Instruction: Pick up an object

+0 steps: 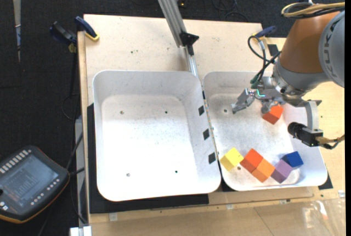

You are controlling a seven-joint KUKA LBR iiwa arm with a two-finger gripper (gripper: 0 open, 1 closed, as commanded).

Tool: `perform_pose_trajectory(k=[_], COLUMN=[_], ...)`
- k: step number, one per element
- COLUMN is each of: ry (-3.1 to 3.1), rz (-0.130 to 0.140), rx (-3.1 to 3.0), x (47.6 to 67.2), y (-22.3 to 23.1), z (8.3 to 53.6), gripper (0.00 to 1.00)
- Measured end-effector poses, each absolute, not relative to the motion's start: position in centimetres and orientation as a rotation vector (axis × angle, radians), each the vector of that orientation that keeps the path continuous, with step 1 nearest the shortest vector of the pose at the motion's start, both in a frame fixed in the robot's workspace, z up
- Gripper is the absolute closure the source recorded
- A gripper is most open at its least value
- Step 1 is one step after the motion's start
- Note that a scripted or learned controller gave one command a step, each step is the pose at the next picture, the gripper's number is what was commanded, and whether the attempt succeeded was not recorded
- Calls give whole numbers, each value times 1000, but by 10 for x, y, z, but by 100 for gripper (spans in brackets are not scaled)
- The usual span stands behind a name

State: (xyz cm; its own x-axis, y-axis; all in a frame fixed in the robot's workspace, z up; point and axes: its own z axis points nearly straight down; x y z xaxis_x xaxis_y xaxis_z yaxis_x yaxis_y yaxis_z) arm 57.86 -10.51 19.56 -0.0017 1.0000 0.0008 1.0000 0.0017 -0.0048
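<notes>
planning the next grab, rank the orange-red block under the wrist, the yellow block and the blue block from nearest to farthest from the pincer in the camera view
1. Orange-red block, just right of the pincer, in the right bin's upper part.
2. Yellow block, below the pincer, near the bin's front left.
3. Blue block, at the front right corner, farthest.

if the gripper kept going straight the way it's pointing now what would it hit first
The gripper points left and slightly down, so it would probably meet the right bin's speckled floor, then its left wall. No block lies that way, though depth is unclear from above.

Matt, speckled white plastic bins (148,92)
</notes>
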Motion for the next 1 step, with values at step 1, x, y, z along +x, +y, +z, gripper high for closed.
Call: perform_pose_trajectory(k=[1], ry=[-2221], rz=[0], rx=[-2221], x=[580], y=[-105], z=[198], gripper=[0])
